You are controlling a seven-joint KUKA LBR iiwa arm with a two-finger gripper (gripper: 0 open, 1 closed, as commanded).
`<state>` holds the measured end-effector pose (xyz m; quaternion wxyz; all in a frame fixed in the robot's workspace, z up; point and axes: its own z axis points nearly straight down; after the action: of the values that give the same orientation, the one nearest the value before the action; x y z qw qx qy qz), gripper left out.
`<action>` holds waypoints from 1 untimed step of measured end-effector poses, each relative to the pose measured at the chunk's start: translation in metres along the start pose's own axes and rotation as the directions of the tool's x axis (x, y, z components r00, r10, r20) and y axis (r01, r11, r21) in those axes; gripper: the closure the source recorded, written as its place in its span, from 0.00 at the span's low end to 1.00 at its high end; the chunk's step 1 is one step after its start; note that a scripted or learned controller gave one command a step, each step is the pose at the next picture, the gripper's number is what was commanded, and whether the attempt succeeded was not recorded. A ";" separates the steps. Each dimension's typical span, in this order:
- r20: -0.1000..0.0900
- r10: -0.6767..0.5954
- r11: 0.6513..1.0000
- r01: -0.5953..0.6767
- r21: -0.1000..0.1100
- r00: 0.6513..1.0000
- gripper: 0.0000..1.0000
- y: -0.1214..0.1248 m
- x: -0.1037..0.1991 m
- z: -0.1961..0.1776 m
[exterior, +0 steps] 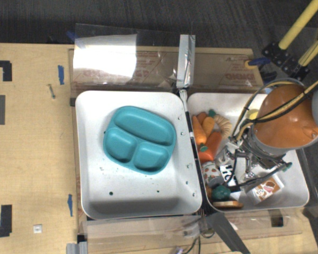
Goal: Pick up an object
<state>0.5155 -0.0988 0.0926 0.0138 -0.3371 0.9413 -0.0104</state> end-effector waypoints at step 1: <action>0.013 -0.003 1.000 0.003 0.011 1.000 1.00 -0.003 -0.005 -0.014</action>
<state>0.5206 -0.0977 0.1064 0.0218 -0.3383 0.9407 -0.0136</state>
